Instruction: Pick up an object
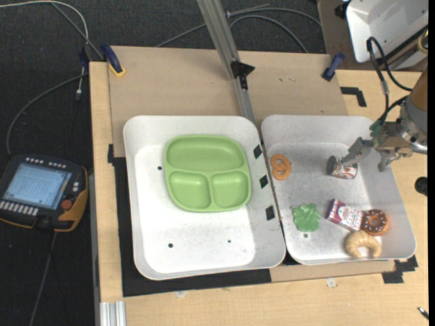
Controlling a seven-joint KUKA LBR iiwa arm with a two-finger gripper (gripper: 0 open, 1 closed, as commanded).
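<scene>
My gripper (368, 159) hangs over the far right part of the right bin (309, 133), with its fingers spread open. One dark finger (353, 151) slants down to the left and ends right by a small silver and red can (342, 168), which lies on the bin floor. Nothing sits between the fingers. Other objects in this bin are an orange pretzel (280, 166), a green leafy toy (306, 216), a purple and white carton (343, 214), a chocolate donut (374, 221) and a croissant (362, 244).
The left bin (146, 250) holds a green divided plate (207, 172). A metal pole (224, 39) slants down to the gap between the bins. A teach pendant (41, 192) lies off the bench at the left.
</scene>
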